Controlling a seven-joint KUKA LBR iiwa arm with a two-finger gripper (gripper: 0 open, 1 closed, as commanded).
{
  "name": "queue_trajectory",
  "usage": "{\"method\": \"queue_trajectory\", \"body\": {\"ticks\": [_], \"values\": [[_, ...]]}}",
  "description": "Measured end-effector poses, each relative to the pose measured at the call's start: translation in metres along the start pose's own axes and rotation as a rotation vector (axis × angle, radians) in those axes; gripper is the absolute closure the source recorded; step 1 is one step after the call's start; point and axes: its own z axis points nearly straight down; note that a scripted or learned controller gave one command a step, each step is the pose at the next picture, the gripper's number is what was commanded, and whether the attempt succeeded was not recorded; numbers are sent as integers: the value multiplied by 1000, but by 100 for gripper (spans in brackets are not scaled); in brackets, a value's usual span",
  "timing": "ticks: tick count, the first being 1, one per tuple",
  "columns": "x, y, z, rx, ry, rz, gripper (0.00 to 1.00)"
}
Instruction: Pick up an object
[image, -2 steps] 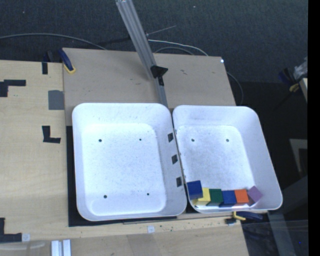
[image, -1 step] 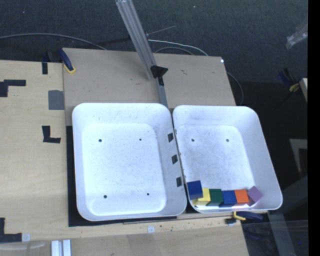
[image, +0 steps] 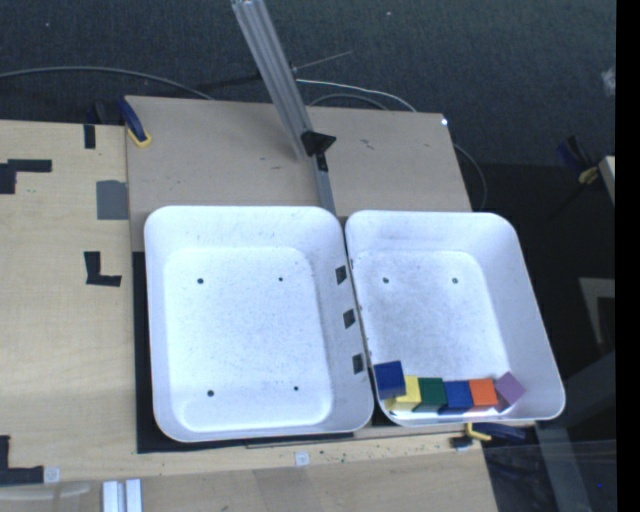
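Blocks (image: 447, 392) lie in a row, long axis left to right, along the near wall of the right bin (image: 520, 260), beyond them bare floor and the bench (image: 400, 160); the jaws' state I cannot tell.

Entry, arm bodywork: you cannot tell its colours, cables or markings here. Pale blurred shape (image: 600, 305) at the right edge, too indistinct for you to identify.
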Motion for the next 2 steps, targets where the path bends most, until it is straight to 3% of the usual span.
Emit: {"method": "queue_trajectory", "body": {"ticks": [1,2], "values": [[0,0,1,1,1,0,0],[1,1,-10,1,-2,-2,100]]}}
